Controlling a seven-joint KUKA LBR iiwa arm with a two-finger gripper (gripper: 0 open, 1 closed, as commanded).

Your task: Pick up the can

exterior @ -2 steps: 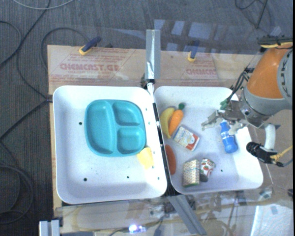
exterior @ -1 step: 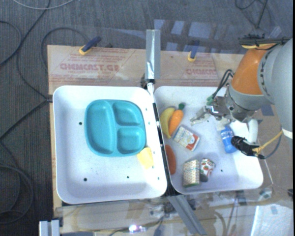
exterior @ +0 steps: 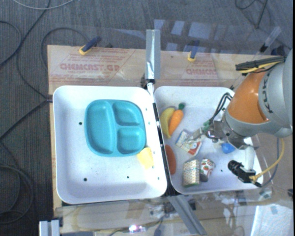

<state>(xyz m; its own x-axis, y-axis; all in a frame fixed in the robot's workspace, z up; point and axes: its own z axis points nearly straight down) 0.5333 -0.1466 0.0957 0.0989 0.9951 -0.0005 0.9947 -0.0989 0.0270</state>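
**Can lies below and to the left of the wrist**

The grey two-finger gripper [exterior: 212,131] hangs over the right-hand shallow white plastic bin [exterior: 221,93], under the arm's orange band; whether it is spread or pressed together I cannot tell. Just beside it lies a small printed packet [exterior: 189,142]. Further toward the bin's near wall rests the short metal can with a red-and-white label [exterior: 205,168], apparently on its side, its axis hard to read, touching a woven beige block [exterior: 190,173]. The reach probably runs down-left.
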